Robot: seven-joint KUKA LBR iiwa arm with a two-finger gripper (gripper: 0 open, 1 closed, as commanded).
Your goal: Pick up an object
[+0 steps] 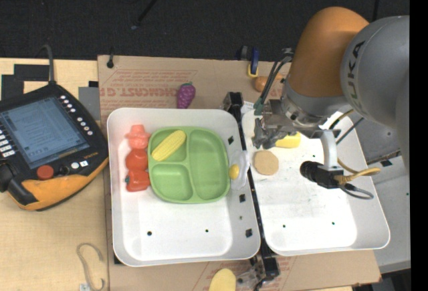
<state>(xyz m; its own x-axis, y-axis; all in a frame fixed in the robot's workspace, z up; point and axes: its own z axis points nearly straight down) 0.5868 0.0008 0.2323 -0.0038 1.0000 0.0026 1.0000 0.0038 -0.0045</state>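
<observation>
The tan disc (266,163) lies in the right bin (334,229), just below the claw (262,141); a yellow piece (289,142) sits beside it. Whether the claw is wide or narrow I cannot tell. Descending off-centre, it could strike the bin wall or nudge the disc aside.

Right bin's (374,229) near half open; green tray (200,182) filling left.

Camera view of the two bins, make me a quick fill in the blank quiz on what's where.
1. The green plate lies in the ____ bin.
2. The corn cob rests on the ____ plate.
3. The round tan cookie lies in the ____ bin.
4. The red bear bottle lies ____ of the plate.

Missing words: left; green; right; left
</observation>
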